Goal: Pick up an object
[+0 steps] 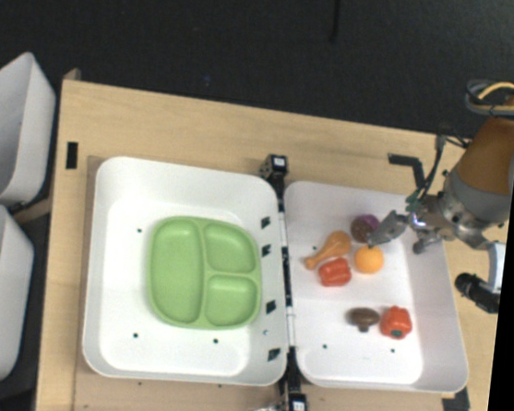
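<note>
A wooden surface (182, 130) is seen from above, carrying two shallow white bins set side by side. In the left bin (112, 322) a green divided plate (204, 273) lies flat near the middle, its three compartments unfilled; it is well apart from anything that could be picked. The two bins are joined along a central seam where small black clips are fitted, presumably to keep them from sliding apart.

In the right bin (424, 360) the toy foods are gathered loosely in the middle, which leaves room around most of them for an approach from above. Furthest left is a tan drumstick (328, 250), lying at a slant and touching a red pepper-like piece (335, 273) just below it. A dark purple round item (364, 227) sits above these, and an orange ball (369, 260) is just beside the red piece. Lower down, a brown mushroom-like piece (363, 318) rests against a second red pepper (396, 323).

The gripper (403, 225) is reached in from the right at the bin's upper right, low and tilted, close to the purple item and the orange ball. Nothing is seen between the fingers; whether they are spread or closed cannot be told at this size. It is judged that no object has been picked up yet, and that the purple item or orange ball is the likeliest target.
</note>
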### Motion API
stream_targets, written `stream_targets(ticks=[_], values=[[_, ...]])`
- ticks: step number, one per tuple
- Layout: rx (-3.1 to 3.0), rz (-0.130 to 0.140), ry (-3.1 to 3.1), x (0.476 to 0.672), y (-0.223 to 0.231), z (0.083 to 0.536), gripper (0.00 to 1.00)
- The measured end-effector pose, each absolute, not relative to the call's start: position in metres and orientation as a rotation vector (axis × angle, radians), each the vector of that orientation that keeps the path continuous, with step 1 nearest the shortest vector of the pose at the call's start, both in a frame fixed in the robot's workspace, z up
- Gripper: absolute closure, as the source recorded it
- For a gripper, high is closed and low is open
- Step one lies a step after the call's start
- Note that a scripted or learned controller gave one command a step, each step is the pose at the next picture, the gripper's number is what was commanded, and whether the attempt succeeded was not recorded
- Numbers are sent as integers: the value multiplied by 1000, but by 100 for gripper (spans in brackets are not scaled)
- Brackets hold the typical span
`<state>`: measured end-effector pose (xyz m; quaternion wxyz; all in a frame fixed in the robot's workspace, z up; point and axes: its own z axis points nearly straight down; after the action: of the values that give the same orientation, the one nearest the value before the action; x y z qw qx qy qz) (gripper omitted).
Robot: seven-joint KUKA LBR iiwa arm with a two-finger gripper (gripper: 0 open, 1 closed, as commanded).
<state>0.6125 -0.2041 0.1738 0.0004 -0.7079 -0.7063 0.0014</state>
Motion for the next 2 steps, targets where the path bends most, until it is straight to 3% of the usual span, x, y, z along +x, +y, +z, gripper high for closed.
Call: stream_targets(ticks=[1, 2], values=[[-2225, 4, -2218, 607, -205, 131, 0], [-2232, -4, -2223, 610, -206, 146, 100]])
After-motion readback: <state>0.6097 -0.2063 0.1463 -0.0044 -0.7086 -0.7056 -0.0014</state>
